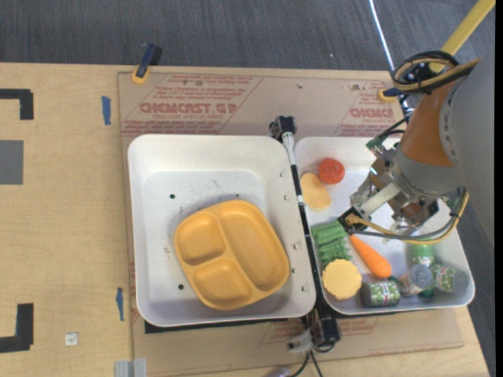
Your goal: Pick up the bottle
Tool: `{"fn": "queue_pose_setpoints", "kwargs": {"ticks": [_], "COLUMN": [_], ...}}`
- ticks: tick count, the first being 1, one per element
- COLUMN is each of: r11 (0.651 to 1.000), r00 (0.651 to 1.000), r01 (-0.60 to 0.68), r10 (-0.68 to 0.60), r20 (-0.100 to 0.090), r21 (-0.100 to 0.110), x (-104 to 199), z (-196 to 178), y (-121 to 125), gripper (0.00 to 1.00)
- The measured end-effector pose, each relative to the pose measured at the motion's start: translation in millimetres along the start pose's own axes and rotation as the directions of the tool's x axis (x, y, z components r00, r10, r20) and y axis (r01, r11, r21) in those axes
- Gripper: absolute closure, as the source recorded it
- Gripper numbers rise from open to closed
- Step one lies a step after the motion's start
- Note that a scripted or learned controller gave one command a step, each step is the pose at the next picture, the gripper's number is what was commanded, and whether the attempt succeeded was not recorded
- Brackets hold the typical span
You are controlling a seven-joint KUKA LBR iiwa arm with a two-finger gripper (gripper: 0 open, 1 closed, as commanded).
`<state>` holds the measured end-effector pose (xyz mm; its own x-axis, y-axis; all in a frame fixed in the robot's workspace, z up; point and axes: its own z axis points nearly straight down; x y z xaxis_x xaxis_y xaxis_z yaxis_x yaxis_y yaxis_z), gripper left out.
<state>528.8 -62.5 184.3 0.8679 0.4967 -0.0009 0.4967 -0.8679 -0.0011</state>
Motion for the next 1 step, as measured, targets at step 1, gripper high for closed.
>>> {"fn": "queue_pose_setpoints", "kwargs": {"ticks": [1], "r11": [0.957], "r00": [0.957], "r01": [-0.29], "r10": [0.29], "r20": [0.0], "r21": [0.001], "x": [21.4], "z": [0.0], "y": [-55.6], "gripper": [0.0]}}
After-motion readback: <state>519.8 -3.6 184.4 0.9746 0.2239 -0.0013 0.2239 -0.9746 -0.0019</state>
